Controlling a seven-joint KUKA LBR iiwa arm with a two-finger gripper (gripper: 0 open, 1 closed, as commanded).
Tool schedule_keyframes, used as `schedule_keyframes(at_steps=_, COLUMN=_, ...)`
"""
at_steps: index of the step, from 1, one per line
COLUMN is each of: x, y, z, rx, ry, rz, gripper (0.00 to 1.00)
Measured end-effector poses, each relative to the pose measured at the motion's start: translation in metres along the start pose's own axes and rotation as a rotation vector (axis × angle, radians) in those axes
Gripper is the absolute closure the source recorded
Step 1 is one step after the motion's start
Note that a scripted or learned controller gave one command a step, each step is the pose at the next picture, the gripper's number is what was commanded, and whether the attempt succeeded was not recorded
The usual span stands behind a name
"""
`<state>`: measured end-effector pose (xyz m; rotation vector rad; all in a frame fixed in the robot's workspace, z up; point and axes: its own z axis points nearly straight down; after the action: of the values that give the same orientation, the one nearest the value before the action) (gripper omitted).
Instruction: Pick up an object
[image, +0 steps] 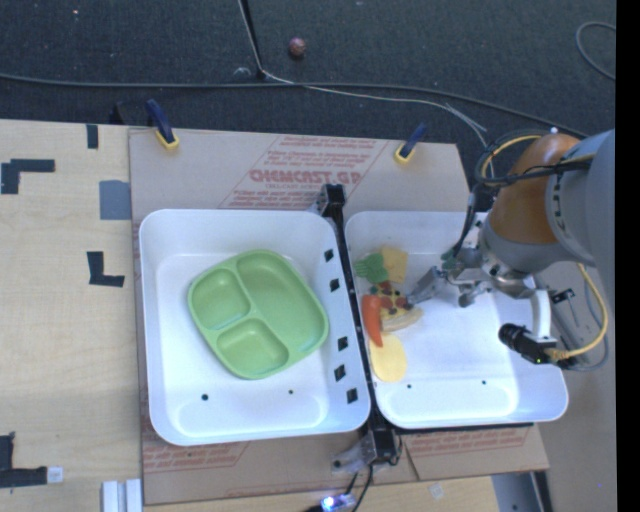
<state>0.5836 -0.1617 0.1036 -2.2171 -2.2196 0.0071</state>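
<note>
Grey arm low, gripper (412, 295) pointing left

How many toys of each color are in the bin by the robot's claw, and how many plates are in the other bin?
Green toy: 1
Yellow toys: 2
Orange toy: 1
Tan toy: 1
Green plate: 1
Total: 6
They overlap, so the toy count is my best guess.

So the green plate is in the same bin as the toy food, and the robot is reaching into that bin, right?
Not quite. The camera view shows the green plate alone in the left bin. The toy food lies in the right bin, and that right bin is the one the gripper is reaching into.
</note>
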Motion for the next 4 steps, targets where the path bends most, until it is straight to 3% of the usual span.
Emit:
schedule_keyframes(at_steps=1, x=-0.001, y=0.002, z=0.015, rx=-0.009, ry=-0.001, rz=0.000, gripper=0.00)
schedule_keyframes(at_steps=2, x=0.005, y=0.006, z=0.001, rx=-0.018, ry=0.007, rz=-0.004, gripper=1.00)
schedule_keyframes(at_steps=4, x=-0.009, y=-0.005, z=-0.100, rx=-0.011, ry=-0.002, rz=0.001, gripper=1.00)
